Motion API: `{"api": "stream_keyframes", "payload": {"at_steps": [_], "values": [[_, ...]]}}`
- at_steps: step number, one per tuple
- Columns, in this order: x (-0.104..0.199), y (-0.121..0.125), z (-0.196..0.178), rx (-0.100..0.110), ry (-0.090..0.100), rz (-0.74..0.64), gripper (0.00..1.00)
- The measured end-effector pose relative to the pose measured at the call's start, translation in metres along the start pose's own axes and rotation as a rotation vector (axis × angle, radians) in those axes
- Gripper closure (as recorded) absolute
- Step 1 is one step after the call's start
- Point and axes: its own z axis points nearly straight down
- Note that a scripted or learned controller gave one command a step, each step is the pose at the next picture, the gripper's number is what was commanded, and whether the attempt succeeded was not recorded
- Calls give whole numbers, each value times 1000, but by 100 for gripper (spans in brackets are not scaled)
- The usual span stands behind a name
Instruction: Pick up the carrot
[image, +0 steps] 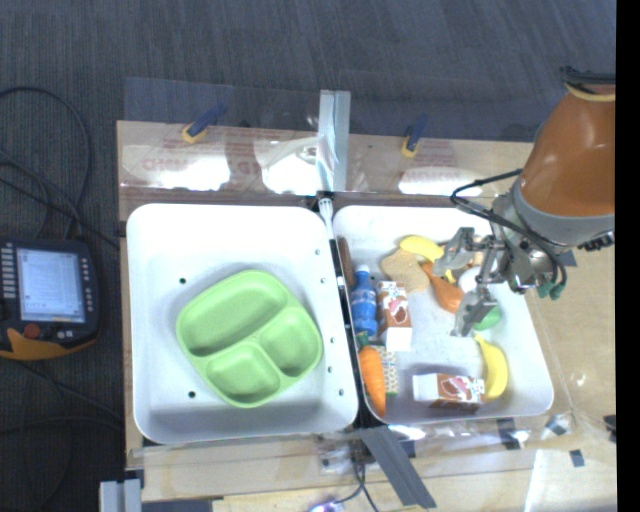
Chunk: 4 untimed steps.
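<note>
Your long orange carrot (371, 378) lies flat in the right white bin (535, 395), by its left wall near the front, just below the blue bottle (363, 307). Nothing has lifted it yet. Your tool (470, 290) hangs with fingers spread, holding nothing, well apart from the carrot. Reaching, pinching and lifting are all left to do.

Arm reaching in from right, claw (470, 290) lowered, fingers spread
</note>
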Motion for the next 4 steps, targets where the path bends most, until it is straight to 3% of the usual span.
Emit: {"api": "stream_keyframes", "payload": {"at_steps": [1,2,3,4], "values": [[-10,-43,95,-4,8,-162,0],[-49,-94,164,1,-11,-68,0],[-62,-86,166,3,-12,-32,0],[-65,-78,166,2,-11,109,0]]}}
